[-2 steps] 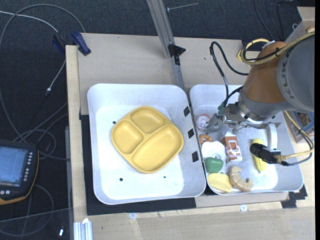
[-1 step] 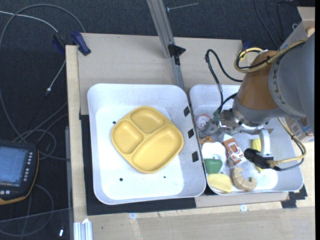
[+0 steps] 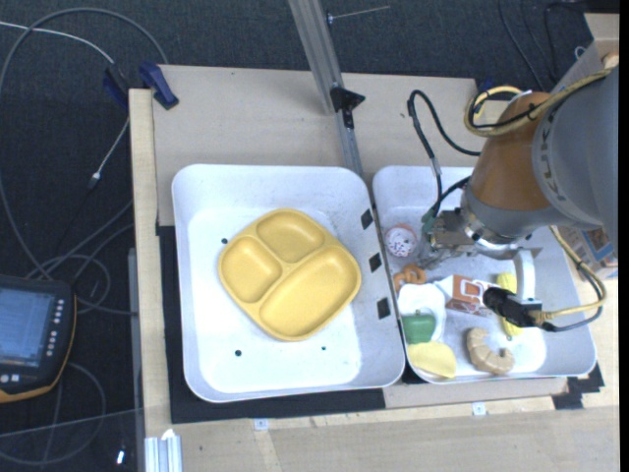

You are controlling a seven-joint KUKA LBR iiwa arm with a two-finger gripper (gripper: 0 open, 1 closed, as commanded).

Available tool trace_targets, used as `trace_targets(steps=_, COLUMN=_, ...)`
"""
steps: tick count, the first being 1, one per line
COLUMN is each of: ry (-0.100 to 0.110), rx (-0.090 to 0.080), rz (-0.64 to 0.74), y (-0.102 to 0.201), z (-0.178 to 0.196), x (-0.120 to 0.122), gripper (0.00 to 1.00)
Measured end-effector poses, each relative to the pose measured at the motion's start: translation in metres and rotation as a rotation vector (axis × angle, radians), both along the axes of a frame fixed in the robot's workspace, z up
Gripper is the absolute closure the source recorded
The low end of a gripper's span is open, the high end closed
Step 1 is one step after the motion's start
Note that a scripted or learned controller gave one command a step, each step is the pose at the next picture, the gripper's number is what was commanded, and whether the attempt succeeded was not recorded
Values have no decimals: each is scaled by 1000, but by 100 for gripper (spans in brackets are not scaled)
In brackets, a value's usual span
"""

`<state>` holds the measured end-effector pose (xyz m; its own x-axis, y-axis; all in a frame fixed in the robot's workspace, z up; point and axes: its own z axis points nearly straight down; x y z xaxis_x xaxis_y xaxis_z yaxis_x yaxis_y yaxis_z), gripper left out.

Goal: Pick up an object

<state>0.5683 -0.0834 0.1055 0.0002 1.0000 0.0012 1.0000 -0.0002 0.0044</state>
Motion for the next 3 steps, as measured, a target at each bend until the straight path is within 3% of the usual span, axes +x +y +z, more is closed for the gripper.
trace_targets(steps=2, ry=-4, rx=-2, rz=2, y=-6, z=119, x=13, gripper=100)
trace_targets(steps=3, ry=-2, rx=-2, rz=2, y=-6, z=158, x=14, gripper=100)
